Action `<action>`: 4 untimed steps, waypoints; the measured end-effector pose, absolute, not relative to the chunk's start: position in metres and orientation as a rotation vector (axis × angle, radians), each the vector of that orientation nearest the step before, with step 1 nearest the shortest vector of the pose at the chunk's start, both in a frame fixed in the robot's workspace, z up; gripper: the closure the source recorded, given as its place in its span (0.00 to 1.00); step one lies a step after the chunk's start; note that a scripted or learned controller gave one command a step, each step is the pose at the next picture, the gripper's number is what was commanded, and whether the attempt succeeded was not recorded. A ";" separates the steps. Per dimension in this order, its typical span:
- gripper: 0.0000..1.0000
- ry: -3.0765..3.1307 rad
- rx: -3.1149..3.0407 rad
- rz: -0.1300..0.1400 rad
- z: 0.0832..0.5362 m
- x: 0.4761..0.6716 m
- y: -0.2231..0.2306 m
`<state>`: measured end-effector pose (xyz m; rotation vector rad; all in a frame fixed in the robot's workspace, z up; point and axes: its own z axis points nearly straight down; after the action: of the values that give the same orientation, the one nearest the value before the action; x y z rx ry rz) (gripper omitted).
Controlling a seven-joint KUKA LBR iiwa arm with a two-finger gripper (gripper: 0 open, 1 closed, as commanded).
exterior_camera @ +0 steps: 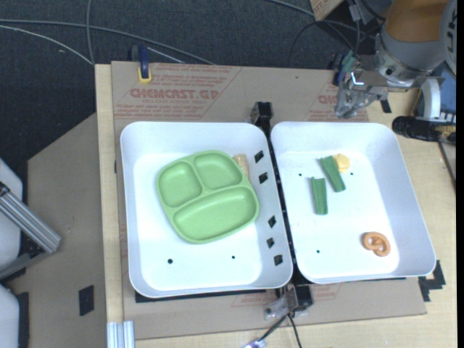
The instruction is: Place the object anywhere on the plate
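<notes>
A green divided plate (207, 196) lies in the left bin (145, 252), its three compartments bare. In the right bin (406, 216) lie two green sticks: one (320, 195) near the middle and one (333, 172) just behind it, touching a small yellow piece (342, 162). An orange pretzel-shaped piece (376, 243) rests toward the front right. My gripper (350, 101) hangs beyond the right bin's back rim, over the cardboard, well away from all the pieces.
A tan piece (241, 167) peeks out beside the plate's back right edge. Black clips (265, 187) line the seam between the bins. A blue-and-yellow clamp (144, 64) sits at the bench's back left corner.
</notes>
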<state>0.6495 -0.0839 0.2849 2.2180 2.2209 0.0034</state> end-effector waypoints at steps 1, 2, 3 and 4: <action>1.00 2.229 2.221 -0.002 0.268 0.626 -0.041; 1.00 2.229 2.221 -0.002 0.266 0.596 -0.007; 1.00 2.230 2.220 -0.002 0.263 0.567 0.036; 1.00 2.231 2.221 -0.005 0.236 0.530 0.076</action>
<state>0.5303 0.0762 0.2361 2.2215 2.2310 -0.0055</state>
